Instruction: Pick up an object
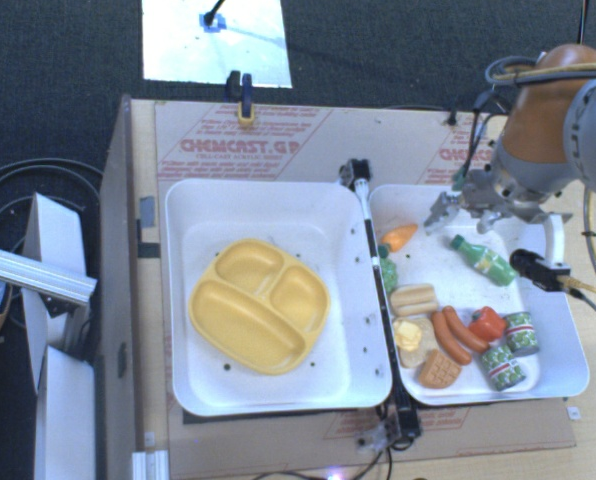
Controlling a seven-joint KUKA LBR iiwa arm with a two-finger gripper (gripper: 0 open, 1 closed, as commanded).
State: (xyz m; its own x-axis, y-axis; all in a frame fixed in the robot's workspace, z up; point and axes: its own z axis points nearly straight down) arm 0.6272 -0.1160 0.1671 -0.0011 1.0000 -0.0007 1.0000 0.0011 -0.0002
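Jaws look spread, nothing between, gripper [462, 211] over right bin [568, 368]; I count two glossy sausages [455, 333], one green plastic bottle [482, 259], two squat cans [512, 349]

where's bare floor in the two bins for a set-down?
Left bin: bare strip all around the yellow divided plate, widest along the top edge. Right bin: one open patch in the middle, bordered by the carrot, green bottle and hot dog bun. Its lower half is crowded: sausages, waffle, two cans. The pincer hovers over its top.

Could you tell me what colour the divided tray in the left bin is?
Yellow; the divided tray shows plainly in the camera view.
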